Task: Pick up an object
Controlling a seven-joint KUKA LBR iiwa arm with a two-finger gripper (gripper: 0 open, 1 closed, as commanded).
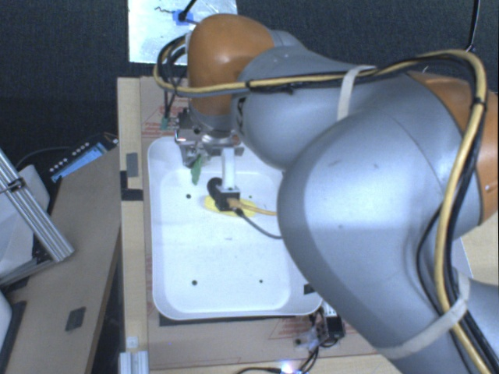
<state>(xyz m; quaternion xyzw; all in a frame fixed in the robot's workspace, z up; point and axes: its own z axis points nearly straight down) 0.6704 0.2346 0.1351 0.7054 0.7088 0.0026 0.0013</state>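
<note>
Just below the tool (209, 162), a yellow object (221, 206).

hand (209, 164) above yellow object (221, 206)

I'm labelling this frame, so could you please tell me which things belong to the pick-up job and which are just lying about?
Part of the job:
- end effector
- yellow object in the white bin

Just lying about:
- silver sheet behind the bench
- metal rail at left
</note>
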